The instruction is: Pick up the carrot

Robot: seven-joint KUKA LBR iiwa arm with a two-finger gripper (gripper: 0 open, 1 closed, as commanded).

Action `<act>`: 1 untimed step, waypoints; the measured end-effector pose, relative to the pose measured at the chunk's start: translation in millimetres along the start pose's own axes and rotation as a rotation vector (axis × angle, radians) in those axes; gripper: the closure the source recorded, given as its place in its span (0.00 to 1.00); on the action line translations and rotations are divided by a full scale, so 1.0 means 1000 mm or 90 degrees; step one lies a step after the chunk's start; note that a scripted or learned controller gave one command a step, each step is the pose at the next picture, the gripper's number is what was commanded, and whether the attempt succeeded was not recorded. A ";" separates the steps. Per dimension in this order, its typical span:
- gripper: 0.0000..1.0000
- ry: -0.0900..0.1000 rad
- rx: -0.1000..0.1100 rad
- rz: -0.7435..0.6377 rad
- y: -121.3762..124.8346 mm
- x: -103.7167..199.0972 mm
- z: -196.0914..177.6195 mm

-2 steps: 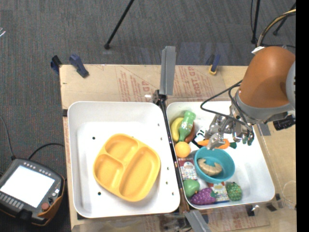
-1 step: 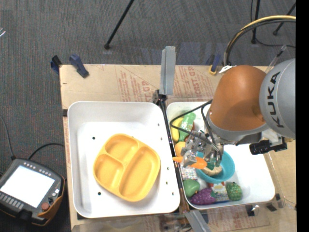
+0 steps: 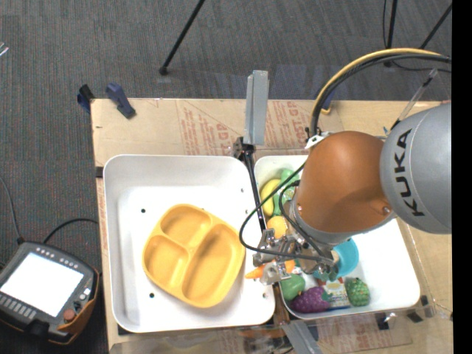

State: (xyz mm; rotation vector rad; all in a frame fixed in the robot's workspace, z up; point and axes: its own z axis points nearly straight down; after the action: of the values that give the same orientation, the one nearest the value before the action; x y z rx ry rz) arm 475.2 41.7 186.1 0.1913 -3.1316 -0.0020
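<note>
The grey arm (image 3: pixel 424 168) reaches in from the right edge of the worktop (image 3: pixel 184 124), its orange band (image 3: pixel 343 186) bulking over the middle of the right bin (image 3: pixel 402 271), with the wrist pointed down toward that bin's near left corner. The jaws (image 3: pixel 284 260) sit low there, by the wall shared with the left bin (image 3: pixel 125 198); wires and metal fittings crowd them, so whether they are spread or closed, or have anything between them, I cannot tell. The carrot (image 3: pixel 254 273) shows as a small orange tip at the near end of the seam between the two bins, just left of the jaws; whether they touch it is unclear. A glossy yellow plastic plate (image 3: pixel 193 254) with three compartments lies in the left bin toward its near right corner, leaving bare white floor along the far and left walls. The right bin is crowded: a purple grape bunch (image 3: pixel 313 299) and a green bumpy fruit (image 3: pixel 358 291) along the near wall, a teal round piece (image 3: pixel 345 255) under the arm, and yellow and green toys (image 3: pixel 271 190) near the far left corner.
</note>
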 end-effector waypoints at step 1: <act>1.00 0.000 0.000 0.000 0.001 -0.001 -0.009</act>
State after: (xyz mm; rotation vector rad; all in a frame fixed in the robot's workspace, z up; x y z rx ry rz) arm 476.2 42.5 195.3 0.1923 -3.1317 -0.0029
